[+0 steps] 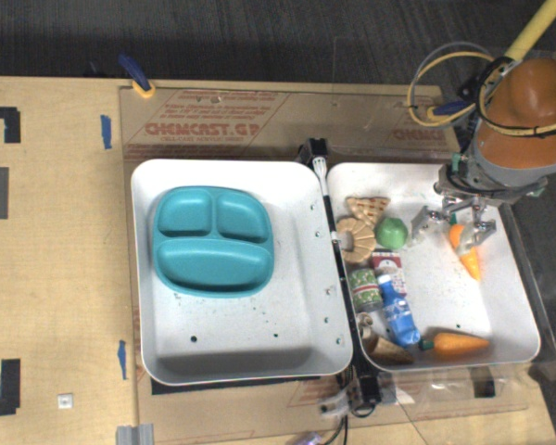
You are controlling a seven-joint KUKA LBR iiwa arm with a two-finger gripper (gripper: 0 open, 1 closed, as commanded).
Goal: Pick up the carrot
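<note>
Camera view: hand (465, 225) pinching carrot (465, 250) above right bin (514, 276), cardboard-covered bench (56, 276).

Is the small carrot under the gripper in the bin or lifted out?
Cannot tell for sure: the small carrot sits at the gripper fingertips over the right bin; contact with the floor is unclear.

**Materials and finishes**

Two shallow white plastic bins (232, 360): smooth, slightly glossy. Teal three-compartment plastic plate (213, 239): smooth, satin sheen. Flat brown cardboard-like bench (56, 276): matt. Small orange plastic-looking carrot (466, 260): smooth. Bare-metal two-finger gripper (461, 222): shiny. Orange wrist band (528, 95): glossy.
</note>
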